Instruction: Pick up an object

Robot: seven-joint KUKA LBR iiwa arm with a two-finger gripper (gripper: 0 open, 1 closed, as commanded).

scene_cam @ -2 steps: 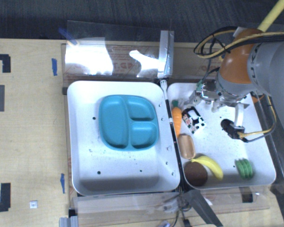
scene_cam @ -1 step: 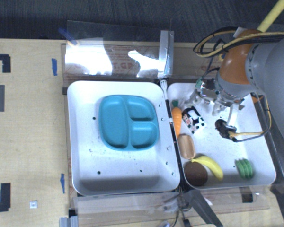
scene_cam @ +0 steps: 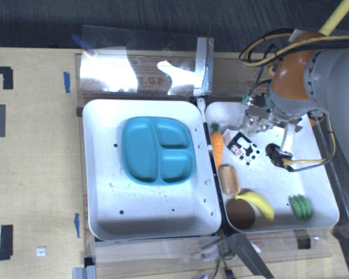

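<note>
The right bin holds several objects. An orange carrot lies along its left wall, and a tan oval piece sits just below it. At the front are a brown ball and a yellow banana touching it, with a green ridged object at the front right. My gripper hangs low over the bin's upper left part, just right of the carrot, below the grey wrist and orange band. I see nothing held in it.
The left bin bears a blue divided plate. A black part with a yellow cable hangs beside the wrist. A metal divider and clear plastic stand behind the bins.
</note>
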